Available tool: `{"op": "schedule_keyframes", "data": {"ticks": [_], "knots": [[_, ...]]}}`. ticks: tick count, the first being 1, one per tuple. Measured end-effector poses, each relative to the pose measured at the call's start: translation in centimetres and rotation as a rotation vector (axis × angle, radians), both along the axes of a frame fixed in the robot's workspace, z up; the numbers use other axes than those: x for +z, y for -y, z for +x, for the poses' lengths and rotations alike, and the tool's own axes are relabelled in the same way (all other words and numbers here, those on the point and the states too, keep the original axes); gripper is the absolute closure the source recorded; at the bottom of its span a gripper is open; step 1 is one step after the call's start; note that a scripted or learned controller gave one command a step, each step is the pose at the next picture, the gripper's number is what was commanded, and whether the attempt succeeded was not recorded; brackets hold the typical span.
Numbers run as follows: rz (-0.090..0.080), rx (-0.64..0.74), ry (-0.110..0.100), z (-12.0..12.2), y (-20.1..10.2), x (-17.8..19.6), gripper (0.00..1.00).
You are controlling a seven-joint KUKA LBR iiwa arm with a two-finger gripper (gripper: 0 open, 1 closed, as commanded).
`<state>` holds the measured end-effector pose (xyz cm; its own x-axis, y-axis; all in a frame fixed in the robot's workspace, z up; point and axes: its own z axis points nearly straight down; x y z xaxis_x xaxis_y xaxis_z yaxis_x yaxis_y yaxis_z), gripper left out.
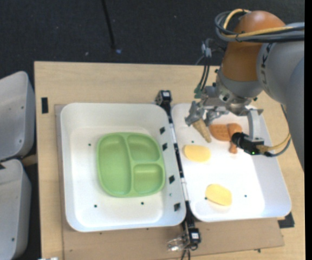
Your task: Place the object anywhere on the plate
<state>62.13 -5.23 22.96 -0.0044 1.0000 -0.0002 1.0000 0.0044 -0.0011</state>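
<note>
A green divided plate (130, 164) lies in the left white bin (75, 199). The right bin (264, 188) holds two yellow pieces, one near its middle (197, 153) and one toward the front (219, 194). An orange piece (223, 131) lies at the back of that bin. My gripper (199, 119) hangs low over the back left part of the right bin, just left of the orange piece and above the nearer yellow one. A tan, stick-like thing (202, 130) shows right under the gripper; whether it is held I cannot say.
A raised divider with black clips (173, 145) separates the two bins. A black fitting with a green light and a cable (248, 143) hangs off the wrist over the right bin. The wooden bench (118, 75) borders the bins.
</note>
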Motion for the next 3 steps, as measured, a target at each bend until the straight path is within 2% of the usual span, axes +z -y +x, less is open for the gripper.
{"op": "schedule_keyframes", "data": {"ticks": [1,2,3], "knots": [[0.001,0.002,0.000,-1.1,-4.9,0.5,1.00],[0.001,0.002,-0.001,-1.0,-10.2,-0.3,1.00],[0.002,0.004,0.003,-0.8,-15.9,1.6,1.00]]}}
